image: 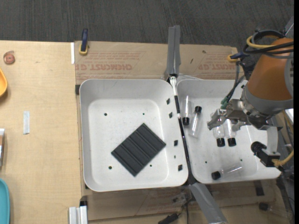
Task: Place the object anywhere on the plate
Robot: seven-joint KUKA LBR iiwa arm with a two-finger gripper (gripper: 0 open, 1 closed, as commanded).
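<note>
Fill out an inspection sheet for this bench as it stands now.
Surface: two white bins side by side, left bin and right bin, on a cardboard sheet over a wooden bench.
Job's things: dark ribbed plate lying flat at an angle in the left bin; clear vials with black caps scattered in the right bin.
Clutter: blue clamp at the cardboard's far edge.
Tool: tool low over the right bin, above two vials; grip unclear.
Cables: yellow and black cables looped on the arm.
Surroundings: grey carpet beyond the bench.
</note>
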